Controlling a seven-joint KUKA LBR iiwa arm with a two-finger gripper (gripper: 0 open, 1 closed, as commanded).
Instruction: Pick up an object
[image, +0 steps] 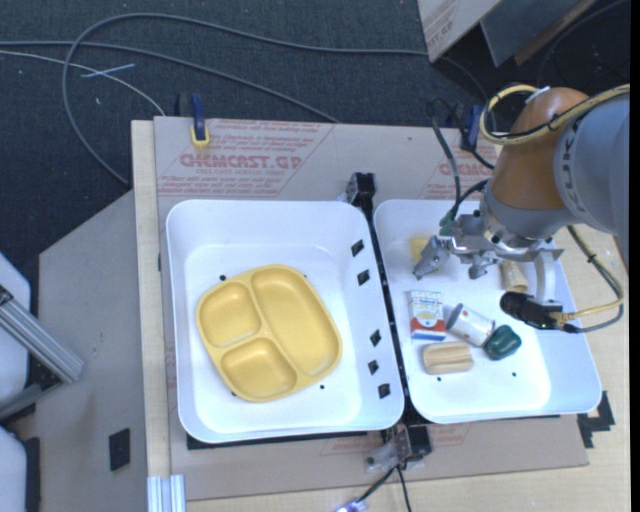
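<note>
I am looking down at two white bins. The left bin (185, 300) is holding a yellow tray (268, 331) with three sections. The right bin (560, 385) is holding the small things I could pick. A little red and white box (427, 311) is lying near the middle wall. Just below it a tan block (446, 358) is lying flat. Beside them a white tube (470, 322) with a dark green cap (503, 343) is lying tilted. A yellow piece (421, 246) is sitting near the bin's back.

My arm (560, 150) is reaching in from the right. The gripper (455, 255) is hanging over the back of the right bin, above the box. Its fingers are spreading apart, and nothing is sitting between them.
</note>
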